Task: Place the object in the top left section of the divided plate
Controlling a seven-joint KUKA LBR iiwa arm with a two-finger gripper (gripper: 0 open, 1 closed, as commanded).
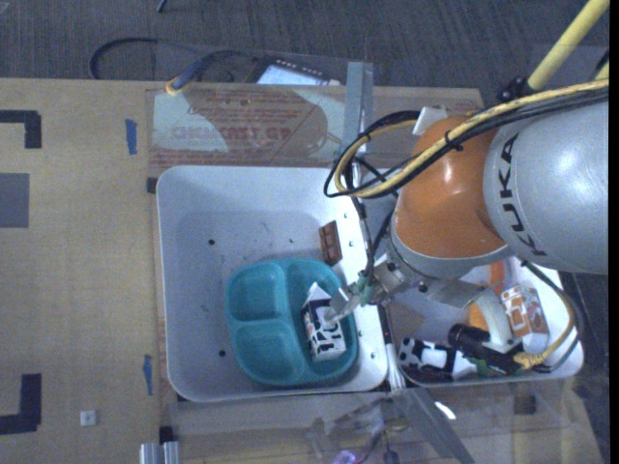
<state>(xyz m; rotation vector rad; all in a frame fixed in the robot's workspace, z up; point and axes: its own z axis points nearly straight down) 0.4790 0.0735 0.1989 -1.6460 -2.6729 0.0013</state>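
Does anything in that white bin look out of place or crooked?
Yes. A black-and-white carton lies tilted across the right side of the teal divided plate, not in its top left section. A small brown block also sits alone by the bin wall.

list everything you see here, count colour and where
white bins: 2, white, side by side on the bench
divided plate: 1, teal, lower part of the left bin
black-and-white object: 1, on the plate's right section, under the gripper
brown block: 1, brown, left bin by its right wall
assorted items: several, orange, white and black, right bin, partly hidden by the arm
arm: 1, grey with orange band, reaching in from the right
gripper: 1, over the plate's right side
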